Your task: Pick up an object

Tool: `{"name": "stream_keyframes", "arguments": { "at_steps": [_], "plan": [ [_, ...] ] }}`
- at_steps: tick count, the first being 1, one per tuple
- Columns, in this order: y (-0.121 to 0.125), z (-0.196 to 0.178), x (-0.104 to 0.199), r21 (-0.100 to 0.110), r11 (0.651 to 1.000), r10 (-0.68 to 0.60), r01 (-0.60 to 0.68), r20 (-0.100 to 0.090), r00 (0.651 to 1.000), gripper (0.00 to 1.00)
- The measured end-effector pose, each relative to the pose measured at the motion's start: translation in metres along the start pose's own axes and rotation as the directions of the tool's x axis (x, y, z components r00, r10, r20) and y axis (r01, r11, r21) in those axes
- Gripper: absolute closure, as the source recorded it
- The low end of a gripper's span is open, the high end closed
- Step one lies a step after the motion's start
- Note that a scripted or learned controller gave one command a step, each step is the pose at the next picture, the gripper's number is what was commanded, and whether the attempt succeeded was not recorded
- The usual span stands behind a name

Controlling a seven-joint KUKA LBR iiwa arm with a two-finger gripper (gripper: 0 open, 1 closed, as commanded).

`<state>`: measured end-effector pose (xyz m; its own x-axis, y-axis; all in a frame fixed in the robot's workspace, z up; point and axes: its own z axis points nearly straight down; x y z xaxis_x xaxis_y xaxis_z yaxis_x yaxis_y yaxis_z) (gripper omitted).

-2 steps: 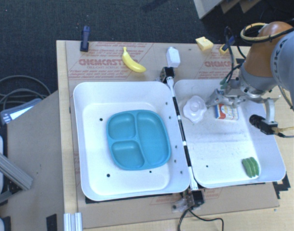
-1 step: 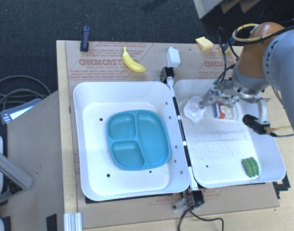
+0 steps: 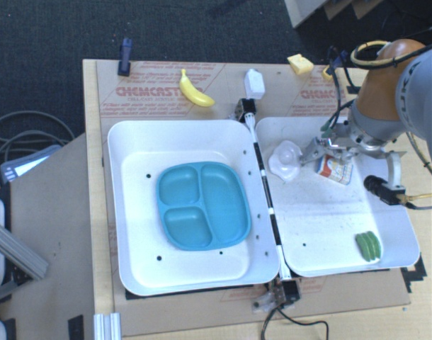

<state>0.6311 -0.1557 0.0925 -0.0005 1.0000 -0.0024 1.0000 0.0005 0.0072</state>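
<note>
the seam (image 3: 262, 183) where the two white bins meet serves as the reference. far to its upper left, off the bins on the brown board (image 3: 103, 190), lies a small dark blue item (image 3: 124, 55), and nearer the seam's top a yellow banana (image 3: 193, 91). the left bin (image 3: 131, 261) sits directly left of the seam and holds a blue divided plate (image 3: 202, 204), flat, three compartments up. at the seam's upper end a small white block (image 3: 254, 82) rests on the board. the right bin (image 3: 322, 253) lies directly right of the seam. just right of the seam's upper part is a clear, crumpled plastic item (image 3: 284, 159). further right lies a red-and-white packet (image 3: 336, 168), tilted. the gripper (image 3: 328, 151) is low over that packet's left end, near the clear item; whether its fingers are spread or pressed together cannot be judged, and nothing is seen held. well right of the seam's lower part, a green ridged object (image 3: 368, 246) lies near the bin's corner. a yellow chunk (image 3: 299, 64) lies on the board above the right bin.
</note>
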Motion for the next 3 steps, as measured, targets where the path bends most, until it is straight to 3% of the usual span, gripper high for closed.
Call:
{"name": "stream_keyframes", "arguments": {
  "at_steps": [1,2,3],
  "plan": [
    [0.034,0.008,0.003,0.005,1.000,-0.001,0.001,-0.001,1.000,0.00],
    [0.005,0.008,0.008,0.009,1.000,0.001,-0.001,-0.003,1.000,0.00],
    [0.005,-0.003,0.007,0.006,1.000,0.002,-0.002,-0.002,1.000,1.00]
  ]
}}
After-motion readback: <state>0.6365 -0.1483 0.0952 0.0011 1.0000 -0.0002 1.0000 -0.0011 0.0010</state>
